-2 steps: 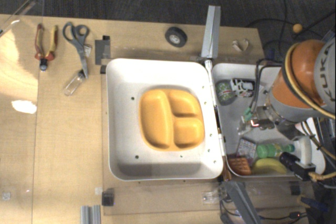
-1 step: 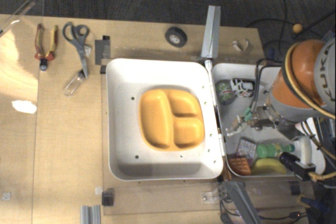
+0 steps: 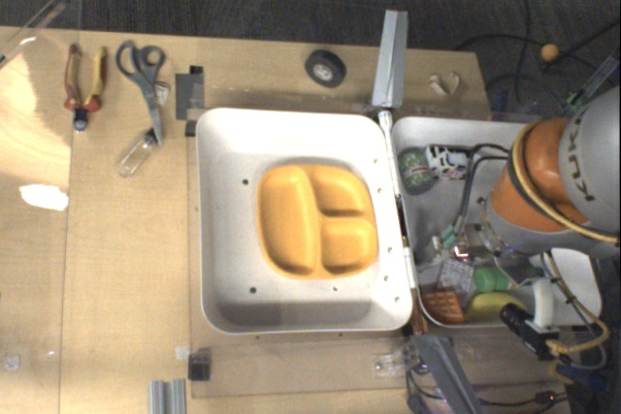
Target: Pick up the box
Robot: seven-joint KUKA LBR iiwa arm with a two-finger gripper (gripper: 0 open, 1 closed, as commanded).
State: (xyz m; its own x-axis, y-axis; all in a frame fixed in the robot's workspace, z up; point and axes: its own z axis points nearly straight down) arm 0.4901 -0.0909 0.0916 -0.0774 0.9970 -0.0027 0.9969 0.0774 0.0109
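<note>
The grey arm with its orange band [image 3: 524, 199] reaches down into the right bin [image 3: 427, 133]. My gripper [image 3: 454, 250] hangs low over the clutter in that bin's front half. A small pale box-like item [image 3: 458, 276] lies just beneath it, partly hidden by the wrist and cables. I cannot tell whether the gripper touches it.
The left bin [image 3: 223, 208] holds a yellow divided tray [image 3: 315, 218]. The right bin also holds a brown waffle-like piece [image 3: 444, 305], a green item [image 3: 490, 278], a yellow item [image 3: 497, 302], a small can [image 3: 417, 168] and a black-and-white item [image 3: 446, 157]. Scissors [image 3: 146, 82], pliers [image 3: 82, 82] and a tape roll [image 3: 325, 68] lie on the bench.
</note>
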